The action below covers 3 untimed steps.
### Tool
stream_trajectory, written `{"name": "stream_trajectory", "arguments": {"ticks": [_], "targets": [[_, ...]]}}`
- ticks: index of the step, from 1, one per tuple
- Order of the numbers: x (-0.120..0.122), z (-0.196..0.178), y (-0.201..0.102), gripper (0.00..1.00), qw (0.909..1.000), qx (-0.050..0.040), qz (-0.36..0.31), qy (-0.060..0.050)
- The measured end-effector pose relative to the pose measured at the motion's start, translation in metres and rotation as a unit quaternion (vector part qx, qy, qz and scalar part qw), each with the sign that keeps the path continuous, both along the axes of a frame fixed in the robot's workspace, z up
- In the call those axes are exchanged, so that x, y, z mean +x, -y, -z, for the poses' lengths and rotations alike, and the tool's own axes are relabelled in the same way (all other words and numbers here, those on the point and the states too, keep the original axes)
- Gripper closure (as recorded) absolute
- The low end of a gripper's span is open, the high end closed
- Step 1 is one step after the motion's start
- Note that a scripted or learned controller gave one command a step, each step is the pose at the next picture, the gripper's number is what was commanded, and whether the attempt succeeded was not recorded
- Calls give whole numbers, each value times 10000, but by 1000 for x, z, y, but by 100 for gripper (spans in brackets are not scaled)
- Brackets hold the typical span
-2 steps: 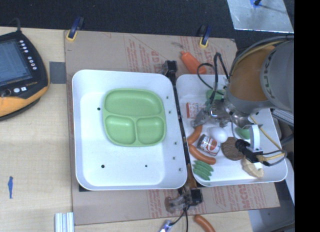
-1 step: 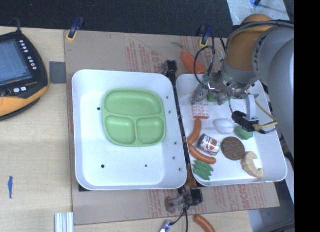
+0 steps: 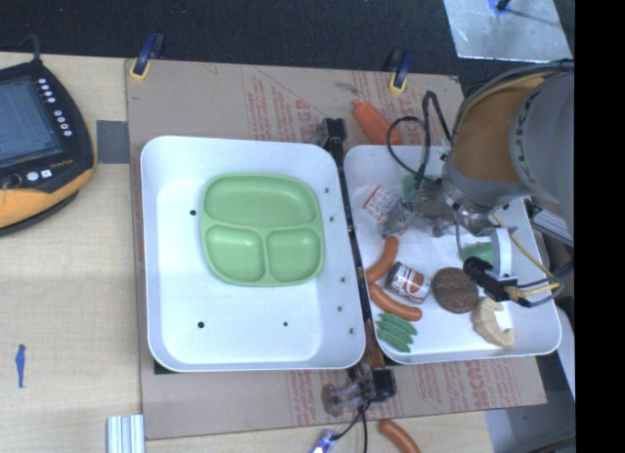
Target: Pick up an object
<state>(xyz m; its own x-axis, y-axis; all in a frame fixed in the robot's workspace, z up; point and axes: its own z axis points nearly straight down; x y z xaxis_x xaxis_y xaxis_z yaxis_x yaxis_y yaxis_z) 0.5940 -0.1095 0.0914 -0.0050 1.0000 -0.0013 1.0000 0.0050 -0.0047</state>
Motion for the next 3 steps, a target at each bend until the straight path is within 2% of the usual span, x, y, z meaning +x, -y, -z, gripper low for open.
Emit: {"name": "stream_trajectory", "arguments": {"ticks": [1, 2, 3], "targets": [[0, -10, 1, 100, 10000, -9, -17, -7], [0, -10, 1, 0, 10000, -12, -22, -9], [59, 2, 49, 0, 10000, 37, 15, -66]]}}
